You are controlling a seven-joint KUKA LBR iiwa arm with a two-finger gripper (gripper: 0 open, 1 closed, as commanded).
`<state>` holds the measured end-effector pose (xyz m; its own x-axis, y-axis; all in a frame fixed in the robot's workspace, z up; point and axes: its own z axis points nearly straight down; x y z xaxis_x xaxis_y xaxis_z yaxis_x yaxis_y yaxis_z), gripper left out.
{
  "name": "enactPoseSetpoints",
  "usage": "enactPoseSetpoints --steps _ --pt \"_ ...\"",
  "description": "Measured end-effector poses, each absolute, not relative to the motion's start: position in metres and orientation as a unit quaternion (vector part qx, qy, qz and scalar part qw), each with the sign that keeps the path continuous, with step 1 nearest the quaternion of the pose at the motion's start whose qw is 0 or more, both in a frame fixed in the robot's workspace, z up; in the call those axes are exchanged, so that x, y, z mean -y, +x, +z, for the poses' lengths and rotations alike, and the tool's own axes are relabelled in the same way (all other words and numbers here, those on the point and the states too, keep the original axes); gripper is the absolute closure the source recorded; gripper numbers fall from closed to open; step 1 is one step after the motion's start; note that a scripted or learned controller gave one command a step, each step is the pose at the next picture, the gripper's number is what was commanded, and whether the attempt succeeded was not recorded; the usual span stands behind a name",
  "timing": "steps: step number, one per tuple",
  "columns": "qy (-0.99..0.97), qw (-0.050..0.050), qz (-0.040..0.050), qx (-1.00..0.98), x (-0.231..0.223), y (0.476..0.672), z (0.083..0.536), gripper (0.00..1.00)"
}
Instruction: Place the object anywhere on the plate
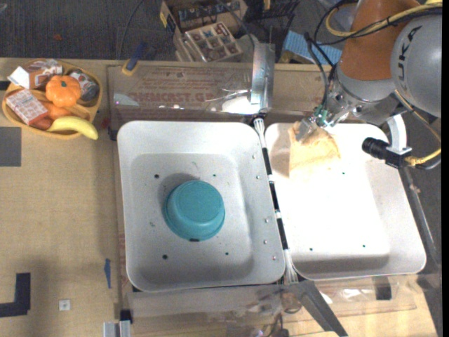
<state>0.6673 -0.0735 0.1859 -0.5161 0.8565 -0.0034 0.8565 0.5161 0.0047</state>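
Note:
A round teal plate [195, 209] lies in the middle of the left bin [140, 153]. A tan, flattish object [312, 153] with a paler left side sits at the far left corner of the right bin [365, 223], close to the divider between the bins. My gripper [309, 128] is directly at the object's top edge, reaching down from the grey and orange arm [379, 27] at the upper right. The gripper's tip overlaps the object, so the contact itself is hidden. Object and gripper are well to the right of the plate.
A yellow dish of toy food [49, 100] stands on the bench at the far left. A clear plastic panel [189, 90] runs behind the bins. A black cable fitting [382, 149] juts over the right bin's far right side.

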Motion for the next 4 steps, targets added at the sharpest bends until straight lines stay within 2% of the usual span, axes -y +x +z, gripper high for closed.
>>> enactPoseSetpoints --steps 1,2,4 --pt "0.493 0.003 0.0008 -0.870 0.076 0.668 0.226 1.00" --pt "0.310 0.001 0.0007 -0.951 0.019 0.660 0.233 1.00" --pt "0.000 0.002 0.0012 -1.000 -0.077 0.660 0.231 1.00"
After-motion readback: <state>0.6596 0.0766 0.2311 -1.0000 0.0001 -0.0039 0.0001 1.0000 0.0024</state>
